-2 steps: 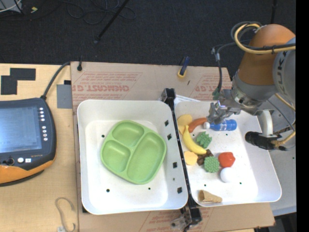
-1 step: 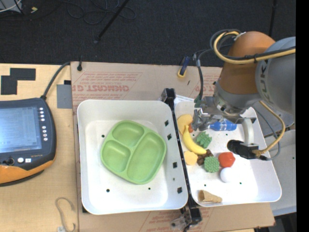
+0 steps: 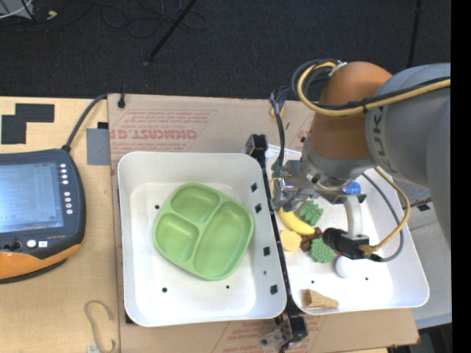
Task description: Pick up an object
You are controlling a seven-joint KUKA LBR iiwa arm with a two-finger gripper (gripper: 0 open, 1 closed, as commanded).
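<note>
Camera view: gripper (image 3: pixel 288 190) beside right bin (image 3: pixel 401 289)'s left wall.

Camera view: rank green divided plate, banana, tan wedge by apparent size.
1. green divided plate, by far the largest.
2. banana, partly hidden under the arm, so its full size is unsure.
3. tan wedge, which looks close to the banana's visible part.

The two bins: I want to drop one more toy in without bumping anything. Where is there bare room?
Left bin: bare floor borders the green divided plate on all sides, widest along the near edge. Right bin: free at the near right corner, beyond the tan wedge. Crowded under the gripper, around the banana and green pieces.
</note>
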